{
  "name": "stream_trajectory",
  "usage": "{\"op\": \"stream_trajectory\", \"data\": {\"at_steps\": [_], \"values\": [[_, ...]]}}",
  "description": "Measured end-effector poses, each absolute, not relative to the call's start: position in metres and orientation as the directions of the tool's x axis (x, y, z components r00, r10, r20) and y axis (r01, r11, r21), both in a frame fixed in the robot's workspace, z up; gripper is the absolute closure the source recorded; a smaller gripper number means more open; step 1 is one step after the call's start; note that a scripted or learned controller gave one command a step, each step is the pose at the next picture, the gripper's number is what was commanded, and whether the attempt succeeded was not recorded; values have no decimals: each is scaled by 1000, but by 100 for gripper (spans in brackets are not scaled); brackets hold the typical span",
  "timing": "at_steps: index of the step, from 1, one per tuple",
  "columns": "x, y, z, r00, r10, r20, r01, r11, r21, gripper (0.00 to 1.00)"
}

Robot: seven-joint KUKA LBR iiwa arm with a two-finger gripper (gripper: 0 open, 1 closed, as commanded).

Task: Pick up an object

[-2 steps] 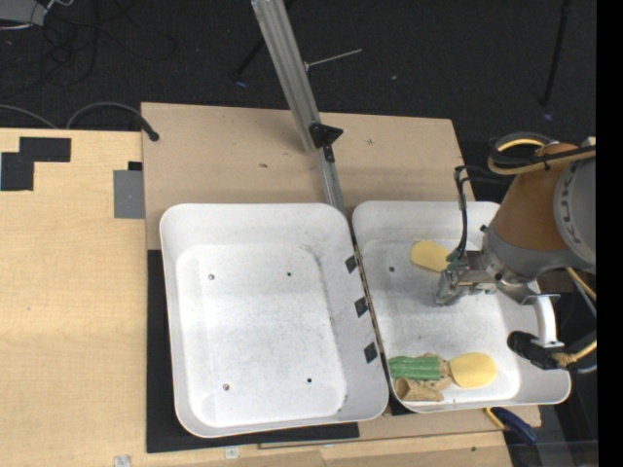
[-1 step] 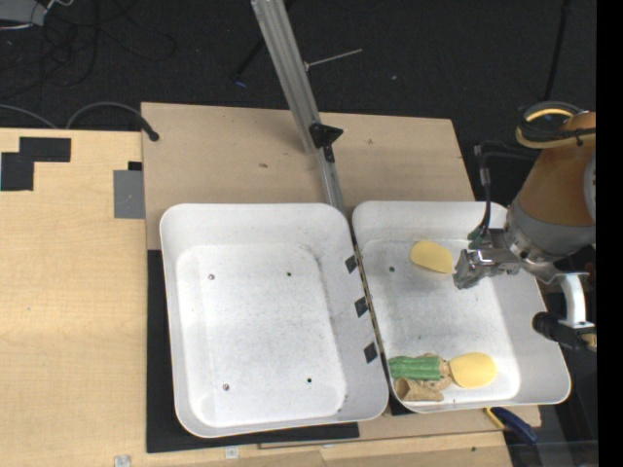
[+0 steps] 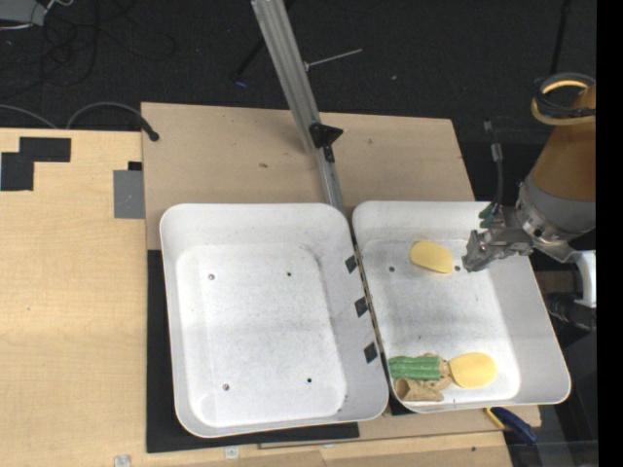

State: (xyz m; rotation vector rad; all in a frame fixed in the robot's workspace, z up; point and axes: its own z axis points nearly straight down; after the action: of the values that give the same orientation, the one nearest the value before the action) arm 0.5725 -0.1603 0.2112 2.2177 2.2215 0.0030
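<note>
In the right bin (image 3: pixel 531 329) a pale yellow rounded piece (image 3: pixel 431 257) lies near the far side. Just to its right my gripper (image 3: pixel 477 252) hangs low over the bin, close to the piece but apart from it, with nothing seen between its fingers. At the bin's near edge lie a green ridged object (image 3: pixel 415 367), a tan lumpy object (image 3: pixel 423 388) under it, and a second yellow round piece (image 3: pixel 473 369).
The left bin (image 3: pixel 195 232) sits beside the right one, joined by small black clips (image 3: pixel 360 305). A metal rail (image 3: pixel 292 86) slants up from between the bins at the back. The grey and orange arm (image 3: pixel 565 178) enters from the right.
</note>
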Motion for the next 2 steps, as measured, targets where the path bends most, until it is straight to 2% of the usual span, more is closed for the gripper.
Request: {"op": "stream_trajectory", "data": {"at_steps": [1,2], "values": [[573,-161,238,-1,1000,0,1000,1,1,100],[581,-103,244,-5,1000,2,1000,5,-1,100]]}}
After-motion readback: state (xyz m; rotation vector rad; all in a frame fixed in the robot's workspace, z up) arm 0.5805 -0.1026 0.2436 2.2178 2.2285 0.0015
